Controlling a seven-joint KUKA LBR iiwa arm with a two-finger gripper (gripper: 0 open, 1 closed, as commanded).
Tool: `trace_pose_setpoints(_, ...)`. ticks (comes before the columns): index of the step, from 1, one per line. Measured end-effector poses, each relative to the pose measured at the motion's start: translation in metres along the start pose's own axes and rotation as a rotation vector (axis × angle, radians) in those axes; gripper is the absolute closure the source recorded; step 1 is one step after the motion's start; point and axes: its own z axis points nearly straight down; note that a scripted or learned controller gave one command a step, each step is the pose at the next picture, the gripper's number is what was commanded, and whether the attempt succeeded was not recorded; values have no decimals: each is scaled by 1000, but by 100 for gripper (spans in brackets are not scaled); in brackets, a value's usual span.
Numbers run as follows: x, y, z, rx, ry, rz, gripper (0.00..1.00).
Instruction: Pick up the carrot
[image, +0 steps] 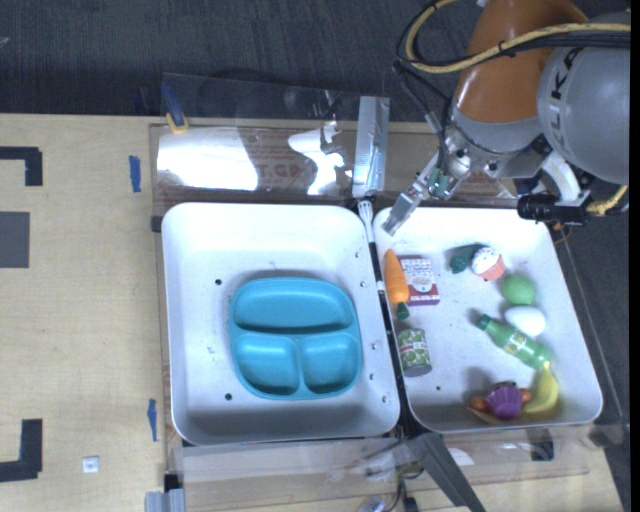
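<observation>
**My pincer hangs above the right bin's far corner, carrot below it**

Two shallow white plastic bins sit side by side on my bench. The left bin (190, 330) holds a smooth blue tray (295, 335) with three compartments.

The right bin (580, 360) is crowded. The carrot (397, 278), a short orange taper, lies at the bin's 10 o'clock, close against the left wall. A small red and white carton (420, 280) lies just beside it at 3 o'clock, touching or nearly so. At the carrot's 6 o'clock lies a little green-labelled can (412, 350). Farther off at 3 o'clock are a dark green piece (462, 260) next to a round red and white thing (488, 264), then a green ball (518, 290), a white egg shape (526, 321) and a green bottle (514, 340) lying slantwise. At the bin's 5 o'clock a yellow banana (545, 392) curves beside a purple cluster (505, 400).

My pincer (398, 213) reaches in from 2 o'clock, its metal tip over the bin's far left corner, at the carrot's 12 o'clock and apart from it. It holds nothing that I can see; I cannot tell whether it is spread or pressed together.
</observation>
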Motion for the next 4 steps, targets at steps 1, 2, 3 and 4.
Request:
trace_pose_setpoints(1, 42, 21, 44, 5, 8, -313, 0)
trace_pose_setpoints(2, 68, 28, -52, -3, -2, -678, 0)
trace_pose_setpoints(3, 85, 57, 46, 2, 12, -1030, 0)
trace_pose_setpoints(4, 89, 61, 23, -4, 0, -1164, 0)
